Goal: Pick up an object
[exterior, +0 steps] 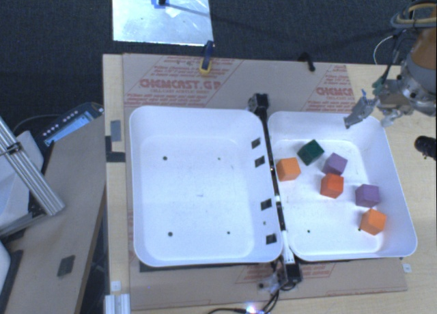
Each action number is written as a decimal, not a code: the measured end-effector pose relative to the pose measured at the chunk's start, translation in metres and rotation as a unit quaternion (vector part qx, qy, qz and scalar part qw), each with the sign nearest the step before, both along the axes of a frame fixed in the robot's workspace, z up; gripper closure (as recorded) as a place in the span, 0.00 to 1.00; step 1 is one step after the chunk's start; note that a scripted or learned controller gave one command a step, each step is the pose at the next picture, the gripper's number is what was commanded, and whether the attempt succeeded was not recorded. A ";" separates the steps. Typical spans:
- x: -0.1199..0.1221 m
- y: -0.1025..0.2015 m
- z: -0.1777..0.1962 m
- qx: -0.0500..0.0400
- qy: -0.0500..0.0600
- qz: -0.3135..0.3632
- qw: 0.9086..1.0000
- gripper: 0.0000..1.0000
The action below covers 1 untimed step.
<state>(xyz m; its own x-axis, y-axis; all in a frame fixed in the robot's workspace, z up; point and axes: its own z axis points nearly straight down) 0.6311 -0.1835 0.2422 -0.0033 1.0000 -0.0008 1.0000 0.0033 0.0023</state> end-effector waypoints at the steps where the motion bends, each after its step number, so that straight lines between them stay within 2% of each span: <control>1: -0.055 -0.025 -0.064 0.001 0.004 -0.003 1.000 0.00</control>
<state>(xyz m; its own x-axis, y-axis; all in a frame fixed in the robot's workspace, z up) 0.5763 -0.2082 0.1781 0.0027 1.0000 0.0006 1.0000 -0.0027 -0.0060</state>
